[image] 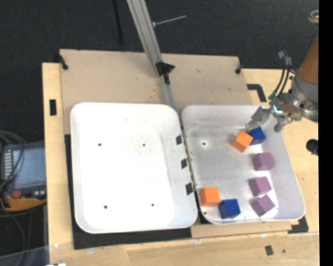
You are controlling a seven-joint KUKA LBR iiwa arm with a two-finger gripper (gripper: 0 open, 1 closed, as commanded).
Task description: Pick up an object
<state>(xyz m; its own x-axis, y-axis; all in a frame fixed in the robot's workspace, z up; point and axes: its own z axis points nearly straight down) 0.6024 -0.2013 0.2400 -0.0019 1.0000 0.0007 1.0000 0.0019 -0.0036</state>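
The two-finger gripper (271, 119) hung spread open and held nothing, above the right white bin's (222, 123) far corner. Just below-left sat a blue cube (257, 135) touching an orange cube (242, 141).

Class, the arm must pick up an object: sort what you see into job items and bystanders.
Job: gripper; orange cube, blue cube, three purple cubes, right bin.

Bystanders: left bin, metal post, handheld controller.
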